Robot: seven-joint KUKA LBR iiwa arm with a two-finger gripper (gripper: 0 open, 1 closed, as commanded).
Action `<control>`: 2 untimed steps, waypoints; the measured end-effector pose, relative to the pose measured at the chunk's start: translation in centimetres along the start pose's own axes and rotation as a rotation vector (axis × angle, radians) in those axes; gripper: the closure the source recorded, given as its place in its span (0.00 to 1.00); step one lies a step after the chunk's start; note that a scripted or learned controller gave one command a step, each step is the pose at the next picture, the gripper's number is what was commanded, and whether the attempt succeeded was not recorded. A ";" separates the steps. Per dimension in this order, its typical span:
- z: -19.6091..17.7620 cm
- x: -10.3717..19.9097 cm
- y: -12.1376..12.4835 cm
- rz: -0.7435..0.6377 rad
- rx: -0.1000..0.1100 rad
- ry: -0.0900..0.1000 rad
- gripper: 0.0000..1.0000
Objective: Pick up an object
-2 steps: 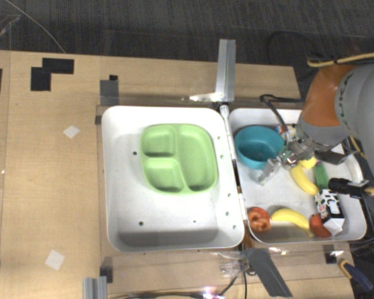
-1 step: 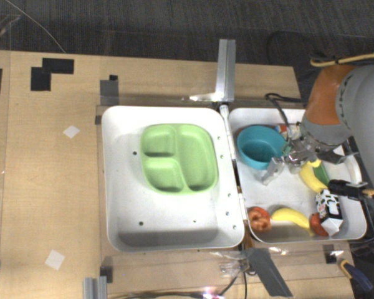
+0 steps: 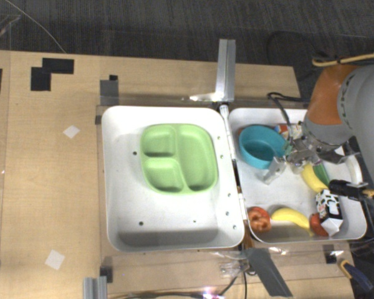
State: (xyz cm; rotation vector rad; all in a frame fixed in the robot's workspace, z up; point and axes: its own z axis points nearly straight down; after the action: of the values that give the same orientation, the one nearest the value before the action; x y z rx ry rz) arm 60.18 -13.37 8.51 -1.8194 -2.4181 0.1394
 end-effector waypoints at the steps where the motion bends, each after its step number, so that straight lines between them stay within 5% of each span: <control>1: 0.1 1.2 -1.1 0.105 -0.044 -0.014 0.00; 2: 0.1 1.7 -0.8 0.152 -0.027 -0.011 0.00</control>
State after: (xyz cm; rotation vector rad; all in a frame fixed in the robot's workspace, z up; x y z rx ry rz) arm 58.96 -11.98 8.59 -2.0183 -2.2984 0.1302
